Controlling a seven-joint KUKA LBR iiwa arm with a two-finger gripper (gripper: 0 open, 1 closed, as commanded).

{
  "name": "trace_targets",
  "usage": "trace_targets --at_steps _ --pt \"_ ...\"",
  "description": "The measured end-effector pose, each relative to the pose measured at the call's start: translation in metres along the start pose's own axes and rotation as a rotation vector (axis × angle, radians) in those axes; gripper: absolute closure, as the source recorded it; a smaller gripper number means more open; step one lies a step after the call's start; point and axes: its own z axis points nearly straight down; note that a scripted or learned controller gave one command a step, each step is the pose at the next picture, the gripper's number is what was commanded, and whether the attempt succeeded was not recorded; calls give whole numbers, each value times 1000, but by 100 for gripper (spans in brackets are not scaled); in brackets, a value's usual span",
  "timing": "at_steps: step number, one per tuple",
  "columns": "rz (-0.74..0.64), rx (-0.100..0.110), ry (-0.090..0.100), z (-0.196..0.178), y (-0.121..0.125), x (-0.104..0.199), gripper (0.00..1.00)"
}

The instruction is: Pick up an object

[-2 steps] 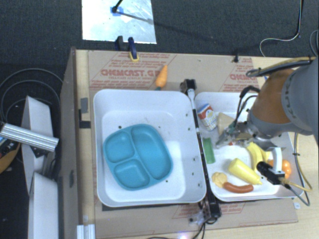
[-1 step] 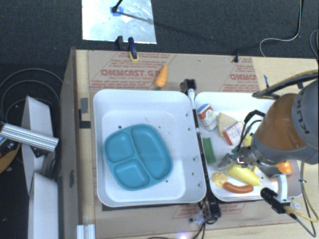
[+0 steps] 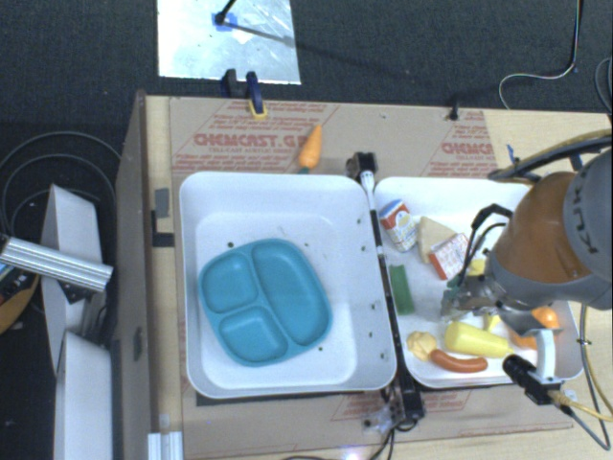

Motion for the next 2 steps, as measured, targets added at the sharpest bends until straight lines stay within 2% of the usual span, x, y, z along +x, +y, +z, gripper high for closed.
trace_targets --at_steps 1,2 --pt "0 0 0 0 0 0 0" --pt "-3 -3 -4 11 66 -20 0"
